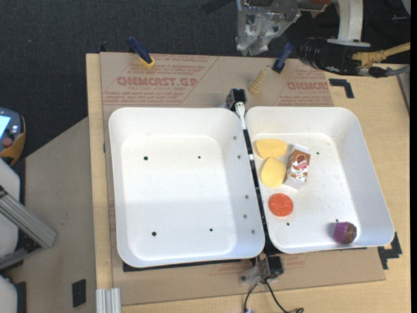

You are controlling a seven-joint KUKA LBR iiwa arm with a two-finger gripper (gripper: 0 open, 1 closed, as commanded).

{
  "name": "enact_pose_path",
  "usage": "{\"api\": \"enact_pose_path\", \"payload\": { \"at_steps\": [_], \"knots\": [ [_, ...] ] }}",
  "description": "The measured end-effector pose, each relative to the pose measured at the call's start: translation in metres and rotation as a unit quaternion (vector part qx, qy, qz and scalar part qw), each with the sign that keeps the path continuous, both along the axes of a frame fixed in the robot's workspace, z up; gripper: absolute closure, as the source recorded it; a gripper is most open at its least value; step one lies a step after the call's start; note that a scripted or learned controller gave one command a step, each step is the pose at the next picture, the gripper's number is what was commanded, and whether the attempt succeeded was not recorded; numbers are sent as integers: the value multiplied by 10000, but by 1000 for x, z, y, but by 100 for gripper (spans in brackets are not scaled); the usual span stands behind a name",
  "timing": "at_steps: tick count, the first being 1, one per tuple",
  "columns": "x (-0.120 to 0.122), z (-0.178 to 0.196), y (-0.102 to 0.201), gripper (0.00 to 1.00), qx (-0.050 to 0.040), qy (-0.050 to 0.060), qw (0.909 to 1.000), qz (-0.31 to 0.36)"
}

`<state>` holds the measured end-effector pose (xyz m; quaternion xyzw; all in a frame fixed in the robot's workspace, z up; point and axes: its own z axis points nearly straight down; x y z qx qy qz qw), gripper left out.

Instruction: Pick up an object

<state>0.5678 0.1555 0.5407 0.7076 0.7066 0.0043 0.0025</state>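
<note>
Objects (281, 175) in right bin (365, 175), gripper (254, 41) above

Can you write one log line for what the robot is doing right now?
pincer: above bench, beyond bins | holding: nothing seen | right bin: two yellow pieces, red disc, small carton, purple object

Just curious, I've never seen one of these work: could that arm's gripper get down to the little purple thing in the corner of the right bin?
Probably yes. The gripper hangs beyond the bins' far edge, and the purple object lies alone in the right bin's near corner with nothing over it. The bin wall close beside it might crowd the gripper.
</note>
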Motion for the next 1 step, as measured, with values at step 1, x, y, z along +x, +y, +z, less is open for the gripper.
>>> {"api": "enact_pose_path", "payload": {
  "at_steps": [1],
  "knots": [
    [-14,-5,-74,100,-21,57,10000,-28]
  ]
}}
